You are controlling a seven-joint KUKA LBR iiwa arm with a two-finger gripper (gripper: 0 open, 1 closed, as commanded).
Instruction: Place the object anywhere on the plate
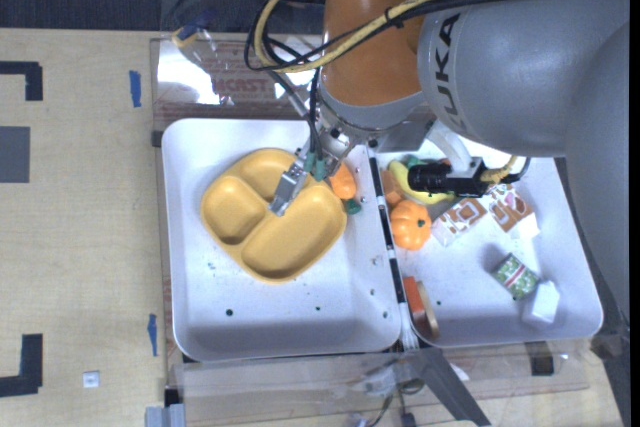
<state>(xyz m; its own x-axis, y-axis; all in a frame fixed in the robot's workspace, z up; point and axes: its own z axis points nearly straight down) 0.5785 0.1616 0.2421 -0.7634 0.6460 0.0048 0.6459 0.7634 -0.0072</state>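
Observation:
A yellow plate (270, 215) with three compartments lies in the left bin (290, 315). My gripper (288, 190) hangs over the plate's middle ridge, its metal fingers pointing down to the left. I cannot make out anything between the fingers. A small orange object (345, 185) with a green bit beside it sits at the plate's right rim, just right of the gripper.
The right bin (500, 315) holds an orange fruit (410, 227), a yellow banana-like toy (400, 177), red-and-white packets (480, 213), a green box (514, 275), a white block (545, 302) and a brown item (422, 307) at its left wall. The arm covers the bins' far side.

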